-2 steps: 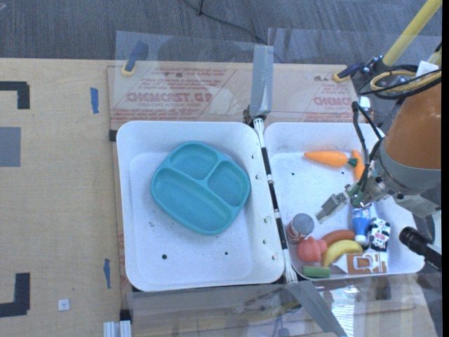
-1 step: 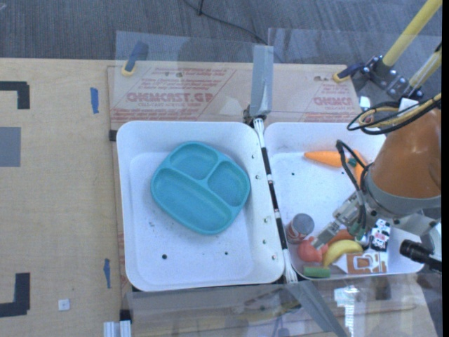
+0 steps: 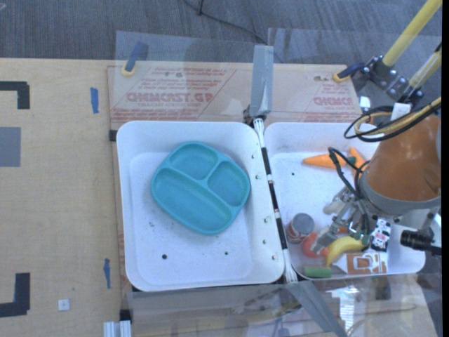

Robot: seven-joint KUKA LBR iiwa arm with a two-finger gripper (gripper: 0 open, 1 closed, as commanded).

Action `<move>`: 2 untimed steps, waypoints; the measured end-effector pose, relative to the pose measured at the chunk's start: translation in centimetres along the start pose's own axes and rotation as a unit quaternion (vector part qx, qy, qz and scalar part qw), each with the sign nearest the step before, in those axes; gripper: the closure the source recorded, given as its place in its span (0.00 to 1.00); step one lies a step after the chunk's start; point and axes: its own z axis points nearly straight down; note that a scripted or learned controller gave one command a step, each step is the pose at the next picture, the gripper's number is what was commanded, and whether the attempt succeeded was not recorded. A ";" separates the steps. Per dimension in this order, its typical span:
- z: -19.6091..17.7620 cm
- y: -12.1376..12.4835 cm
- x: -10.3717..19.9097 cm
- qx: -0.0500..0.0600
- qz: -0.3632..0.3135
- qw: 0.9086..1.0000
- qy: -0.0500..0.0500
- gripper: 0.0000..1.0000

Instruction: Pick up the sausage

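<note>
The two-finger gripper (image 3: 335,232) sits low in the right white bin (image 3: 280,143), near its front edge; its opening state cannot be determined. The reddish-brown sausage (image 3: 310,246) lies just beside it, near the front-left corner.

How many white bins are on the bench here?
2. The left shallow white bin holds a teal divided plate; the right shallow white bin sits beside it, holding small food items under the arm.

The arm (image 3: 401,161) comes in from the right side and bends down low. Its orange band is big and round near the wrist. The claw (image 3: 342,225) hangs under it, pointing down and a bit to the left.
</note>
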 end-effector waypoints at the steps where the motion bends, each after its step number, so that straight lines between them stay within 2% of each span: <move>1: 3.1 0.5 0.7 0.004 0.194 0.981 0.002 0.00; 2: 2.2 0.3 0.6 0.004 0.196 0.981 0.002 1.00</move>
